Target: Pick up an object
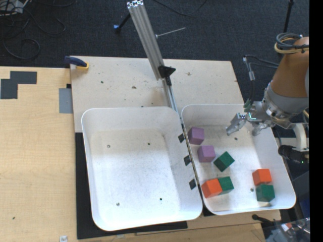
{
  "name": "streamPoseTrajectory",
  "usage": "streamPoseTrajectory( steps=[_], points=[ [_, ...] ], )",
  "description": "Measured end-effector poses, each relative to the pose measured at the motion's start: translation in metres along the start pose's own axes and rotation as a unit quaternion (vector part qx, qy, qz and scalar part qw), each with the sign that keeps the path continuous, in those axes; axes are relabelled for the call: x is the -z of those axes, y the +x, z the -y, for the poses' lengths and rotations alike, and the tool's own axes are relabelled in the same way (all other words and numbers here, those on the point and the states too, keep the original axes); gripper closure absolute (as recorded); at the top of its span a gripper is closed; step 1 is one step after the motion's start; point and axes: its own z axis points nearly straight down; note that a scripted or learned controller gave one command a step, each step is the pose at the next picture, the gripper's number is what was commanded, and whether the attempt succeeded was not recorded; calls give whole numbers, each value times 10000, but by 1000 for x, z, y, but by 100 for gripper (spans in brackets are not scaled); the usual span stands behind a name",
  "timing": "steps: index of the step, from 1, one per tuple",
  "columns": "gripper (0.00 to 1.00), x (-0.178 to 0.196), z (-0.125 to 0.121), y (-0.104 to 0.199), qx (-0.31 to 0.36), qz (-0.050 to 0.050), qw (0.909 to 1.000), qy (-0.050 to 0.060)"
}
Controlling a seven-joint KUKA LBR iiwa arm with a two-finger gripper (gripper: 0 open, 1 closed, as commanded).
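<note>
Dark carpet (pixel 212 24) strewn with black cables (pixel 20 34) lies behind a pale wooden bench (pixel 35 160).

A pale, speckled tabletop (pixel 126 82) carries two shallow white bins side by side: the left bin (pixel 136 170) and the right bin (pixel 237 158), their inner rims touching. A slanted metal rail (pixel 149 39) crosses the tabletop's far edge. A blue and yellow tool (pixel 76 62) lies at its far left corner.

Blocks (pixel 206 153) in right bin (pixel 282 195)
</note>
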Motion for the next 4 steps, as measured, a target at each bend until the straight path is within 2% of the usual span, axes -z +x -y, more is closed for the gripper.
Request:
streamPoseTrajectory(
  steps=[1,2,3,4],
  points=[
    [0,3,-1,0,-1,6,10000,-27],
    [0,-62,-1,-1,-8,0,10000,6],
    [0,-113,-1,0,-13,8,10000,-31],
    [100,-102,-1,-1,-43,7,10000,-27]
  ],
)
